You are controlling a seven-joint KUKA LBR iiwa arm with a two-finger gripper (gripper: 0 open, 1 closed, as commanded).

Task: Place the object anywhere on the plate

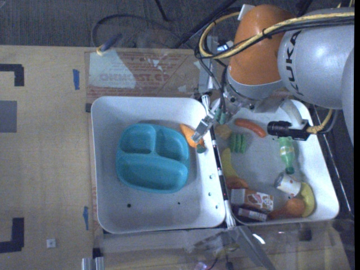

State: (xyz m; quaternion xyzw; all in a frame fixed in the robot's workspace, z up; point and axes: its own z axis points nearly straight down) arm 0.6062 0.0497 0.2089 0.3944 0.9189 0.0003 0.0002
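Note:
A blue divided plate (152, 156) lies in the left white bin (107, 207). My gripper (199, 136) reaches down over the rim between the two bins, just off the plate's right edge. A small orange carrot (187, 133) with a green tip sits at the fingertips, and the narrow fingers look closed on it. The carrot hangs partly over the plate's right rim. The arm's orange band and grey wrist hide the space above the gripper.
The right bin (329, 196) holds several toys: a red sausage (250, 127), a green piece (239, 143), a green bottle (287, 152), a banana (226, 162), a small carton (253, 198) and a cup (287, 184). A black cable fitting (287, 129) juts out beside the wrist.

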